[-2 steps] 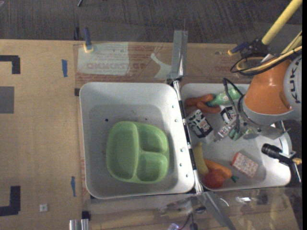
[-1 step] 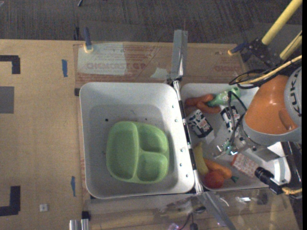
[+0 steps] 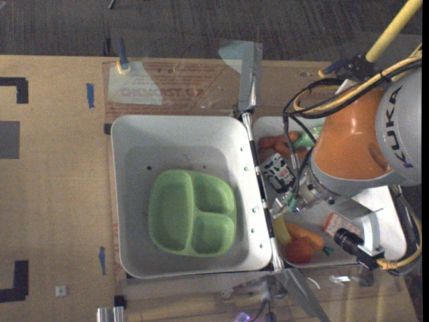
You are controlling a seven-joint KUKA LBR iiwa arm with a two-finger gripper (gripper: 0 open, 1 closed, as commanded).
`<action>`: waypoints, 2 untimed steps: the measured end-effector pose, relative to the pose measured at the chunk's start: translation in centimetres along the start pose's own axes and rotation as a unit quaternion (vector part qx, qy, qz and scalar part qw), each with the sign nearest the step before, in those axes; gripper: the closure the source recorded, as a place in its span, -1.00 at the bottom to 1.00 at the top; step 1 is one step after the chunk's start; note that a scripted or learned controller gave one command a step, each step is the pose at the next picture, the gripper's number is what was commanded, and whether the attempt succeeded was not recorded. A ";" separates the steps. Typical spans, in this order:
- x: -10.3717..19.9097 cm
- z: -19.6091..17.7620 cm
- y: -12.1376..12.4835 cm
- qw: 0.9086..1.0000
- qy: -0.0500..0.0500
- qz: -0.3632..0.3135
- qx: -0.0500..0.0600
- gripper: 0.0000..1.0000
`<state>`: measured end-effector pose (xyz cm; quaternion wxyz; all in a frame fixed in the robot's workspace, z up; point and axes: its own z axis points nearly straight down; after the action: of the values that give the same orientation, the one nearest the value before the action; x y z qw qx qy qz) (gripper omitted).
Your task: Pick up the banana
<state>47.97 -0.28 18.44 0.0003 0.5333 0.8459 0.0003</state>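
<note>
A yellow sliver of the banana (image 3: 280, 229) shows at the front left of the right bin (image 3: 381, 200), tight against the bin's left wall. Most of the banana is hidden by other items and by the arm. My gripper (image 3: 289, 204) hangs low in that bin, just behind the banana and close to it. The grey and orange arm (image 3: 352, 146) covers much of the bin.
Beside the banana lie a carrot (image 3: 307, 236) and a red tomato (image 3: 301, 250). A black-and-white carton (image 3: 276, 170), orange pieces (image 3: 273, 143) and a green item (image 3: 305, 139) sit further back. The left bin (image 3: 134, 139) holds a green divided plate (image 3: 192, 212).
</note>
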 end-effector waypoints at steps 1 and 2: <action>2.4 3.6 2.0 0.999 -0.013 0.032 -0.013 1.00; 3.5 4.0 2.6 0.998 -0.021 0.062 -0.009 1.00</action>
<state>48.84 4.00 14.41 0.0233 0.5845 0.8110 -0.0035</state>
